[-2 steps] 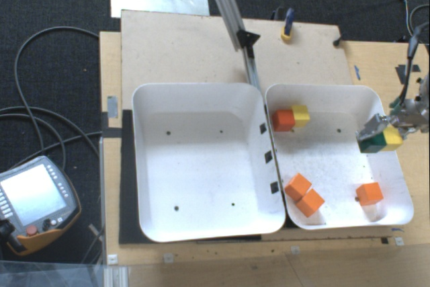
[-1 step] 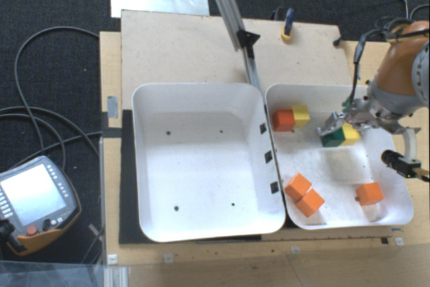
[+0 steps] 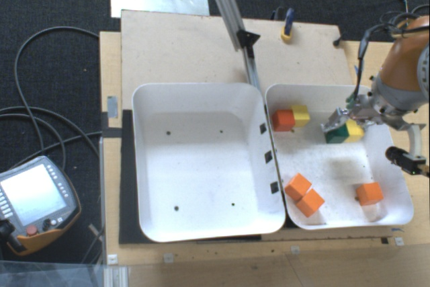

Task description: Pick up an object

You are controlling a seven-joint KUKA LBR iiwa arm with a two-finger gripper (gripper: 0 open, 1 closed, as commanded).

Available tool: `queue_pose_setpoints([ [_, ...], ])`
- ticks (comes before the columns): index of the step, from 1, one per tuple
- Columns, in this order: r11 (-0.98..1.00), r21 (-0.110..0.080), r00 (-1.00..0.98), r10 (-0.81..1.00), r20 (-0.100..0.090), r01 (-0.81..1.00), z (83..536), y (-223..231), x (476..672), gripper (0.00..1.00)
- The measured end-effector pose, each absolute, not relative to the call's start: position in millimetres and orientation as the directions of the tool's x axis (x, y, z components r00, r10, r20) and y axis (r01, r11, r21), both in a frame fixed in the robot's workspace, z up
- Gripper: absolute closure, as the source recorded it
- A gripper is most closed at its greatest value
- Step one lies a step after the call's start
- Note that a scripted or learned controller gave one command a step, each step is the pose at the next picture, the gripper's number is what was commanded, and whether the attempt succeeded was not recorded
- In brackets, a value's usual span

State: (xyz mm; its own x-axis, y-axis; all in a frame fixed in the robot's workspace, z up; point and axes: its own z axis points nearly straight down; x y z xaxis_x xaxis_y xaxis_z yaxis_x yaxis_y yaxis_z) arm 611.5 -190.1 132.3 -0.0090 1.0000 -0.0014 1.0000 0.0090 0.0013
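The camera view shows the desk (image 3: 201, 44) carrying 2 white bins; the left bin (image 3: 151, 104) has no blocks on its floor, while the right bin (image 3: 403, 205) holds several. The arm's jaws (image 3: 339, 123) hang low over a green block (image 3: 335, 136) touching a yellow block (image 3: 354, 131) near the bin's far right side; whether they are wide, narrow or gripping cannot be told here. An orange block (image 3: 283, 120) with a yellow one (image 3: 300, 115) sits by the divider, 2 orange blocks (image 3: 304, 193) lie at the front, and 1 orange block (image 3: 369, 193) rests front right. A good grasp probably means centring on the green block alone, closing squarely, then lifting straight up.
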Motion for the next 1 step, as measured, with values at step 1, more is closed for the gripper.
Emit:
queue_pose_setpoints([
  [1,0.014,0.005,-0.014,1.0,0.004,1.0,139.6,-90.2,666.0,1.0],
])
